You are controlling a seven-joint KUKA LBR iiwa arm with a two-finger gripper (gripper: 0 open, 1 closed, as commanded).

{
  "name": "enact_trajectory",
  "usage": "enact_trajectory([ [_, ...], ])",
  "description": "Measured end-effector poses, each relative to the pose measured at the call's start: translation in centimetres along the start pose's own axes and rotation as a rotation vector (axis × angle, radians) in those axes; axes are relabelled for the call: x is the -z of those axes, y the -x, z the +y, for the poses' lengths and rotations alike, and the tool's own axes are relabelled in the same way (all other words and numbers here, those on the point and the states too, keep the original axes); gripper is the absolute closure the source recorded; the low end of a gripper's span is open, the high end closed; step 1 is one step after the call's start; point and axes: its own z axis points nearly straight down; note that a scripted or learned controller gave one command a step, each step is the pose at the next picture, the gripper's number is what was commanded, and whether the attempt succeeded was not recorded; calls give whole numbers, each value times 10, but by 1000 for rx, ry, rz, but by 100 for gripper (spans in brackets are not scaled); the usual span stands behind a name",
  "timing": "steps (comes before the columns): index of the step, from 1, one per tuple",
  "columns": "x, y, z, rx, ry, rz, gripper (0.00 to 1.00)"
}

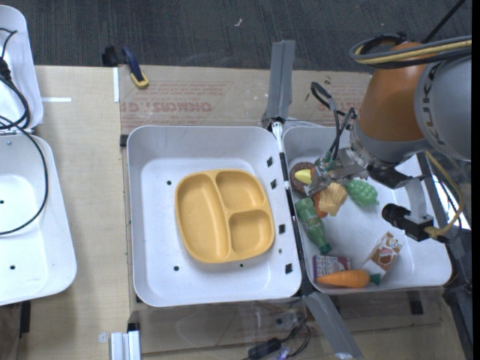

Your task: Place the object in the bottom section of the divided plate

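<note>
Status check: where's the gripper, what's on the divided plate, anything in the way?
Gripper low in right bin, among toy food. Divided plate in left bin, sections bare. Path over bin wall looks clear.

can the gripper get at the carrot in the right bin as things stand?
Probably yes. The carrot lies uncovered along the near wall of the right bin, nothing on top. The gripper is over the pile farther back. The wall and a small packet crowd it.

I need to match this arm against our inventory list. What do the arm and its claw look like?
The arm is grey with a broad glossy orange band and dark lettering on its casing. Yellow and black cables loop over its top. The claw is small, dark metal with thin wires running to it.
</note>
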Motion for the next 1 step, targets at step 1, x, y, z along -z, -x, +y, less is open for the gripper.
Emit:
enact_trajectory([
  [1,17,-47,59,-29,0,0,100],
])
